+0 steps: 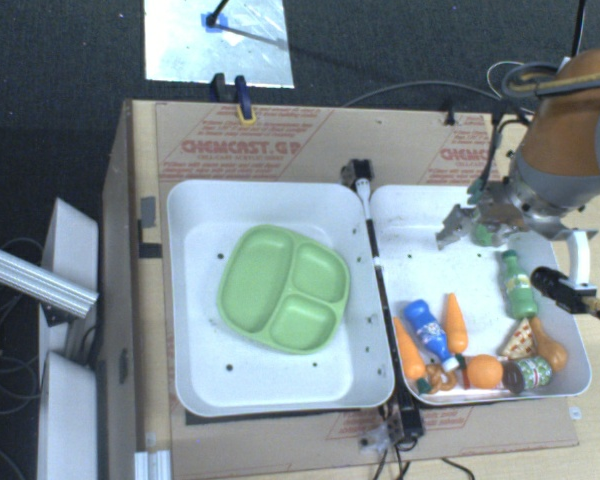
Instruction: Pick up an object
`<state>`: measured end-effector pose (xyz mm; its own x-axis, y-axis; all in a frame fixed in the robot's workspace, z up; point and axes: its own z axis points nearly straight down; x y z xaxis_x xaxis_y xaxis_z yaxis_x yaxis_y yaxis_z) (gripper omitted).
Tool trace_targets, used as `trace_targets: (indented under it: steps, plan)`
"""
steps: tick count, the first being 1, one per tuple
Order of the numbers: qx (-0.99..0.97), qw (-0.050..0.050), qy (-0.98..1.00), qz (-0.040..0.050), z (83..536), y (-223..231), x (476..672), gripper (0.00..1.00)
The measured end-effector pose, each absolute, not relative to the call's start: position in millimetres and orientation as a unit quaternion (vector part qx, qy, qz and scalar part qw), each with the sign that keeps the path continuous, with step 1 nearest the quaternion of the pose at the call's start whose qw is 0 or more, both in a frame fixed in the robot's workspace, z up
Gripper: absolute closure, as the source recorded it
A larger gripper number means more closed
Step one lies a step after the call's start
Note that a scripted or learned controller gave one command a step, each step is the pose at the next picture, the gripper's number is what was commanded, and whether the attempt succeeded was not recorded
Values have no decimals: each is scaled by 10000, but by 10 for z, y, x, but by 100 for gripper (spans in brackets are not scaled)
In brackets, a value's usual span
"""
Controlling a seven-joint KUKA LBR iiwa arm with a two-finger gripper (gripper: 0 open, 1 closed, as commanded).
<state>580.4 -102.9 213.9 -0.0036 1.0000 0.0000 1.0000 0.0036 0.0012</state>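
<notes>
From my remote station, I see the arm (570, 128) reach in from the right, its gripper (470, 224) hovering over the upper part of the right bin (420, 208); a small green object (483, 234) sits at its fingertips, but I cannot tell whether the fingers are open or closed. Toys crowd the bin's lower end: a green bottle (519, 286), a blue bottle (427, 330), two carrots (455, 320), an orange (484, 371). A green divided plate (283, 288) lies in the left bin (195, 368).
</notes>
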Motion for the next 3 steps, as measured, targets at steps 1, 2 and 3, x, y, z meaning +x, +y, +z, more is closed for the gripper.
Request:
trace_targets:
  steps: [1, 2, 3]
  plan:
    - [7065, -3, 7077, -5, 892, -1853, 5998, 0]
    - [7054, 14, 7088, 10, 851, -2057, 6365, 0]
    - [7067, 1, 7075, 0, 841, -1798, 5484, 0]
